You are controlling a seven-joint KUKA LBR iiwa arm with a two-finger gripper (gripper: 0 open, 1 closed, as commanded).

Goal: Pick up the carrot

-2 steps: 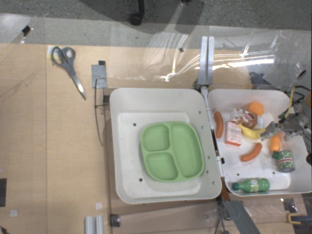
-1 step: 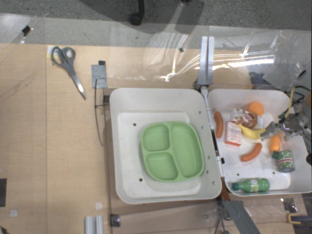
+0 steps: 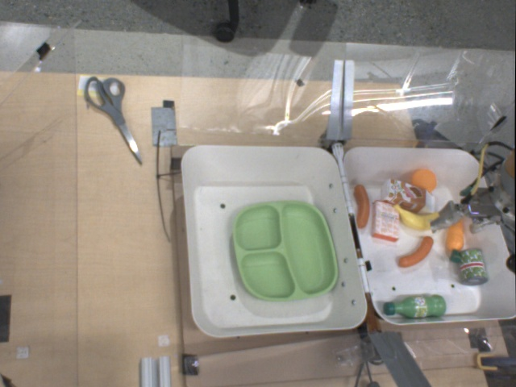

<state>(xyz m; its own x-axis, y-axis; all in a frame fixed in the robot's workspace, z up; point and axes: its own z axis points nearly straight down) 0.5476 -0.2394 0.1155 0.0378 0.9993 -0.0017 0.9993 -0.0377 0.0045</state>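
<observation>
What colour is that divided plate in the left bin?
Light green, seen plainly in the camera view: divided plate.

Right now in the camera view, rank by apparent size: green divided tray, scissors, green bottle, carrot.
1. green divided tray, by far the largest.
2. scissors.
3. green bottle, shorter than the scissors but thicker, so this pair is close.
4. carrot, the smallest; the gripper beside it may hide part of it.

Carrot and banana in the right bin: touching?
Cannot tell. In the camera view the carrot lies just right of the banana, with the gripper reaching in over the space between them, hiding any gap or contact.
</observation>
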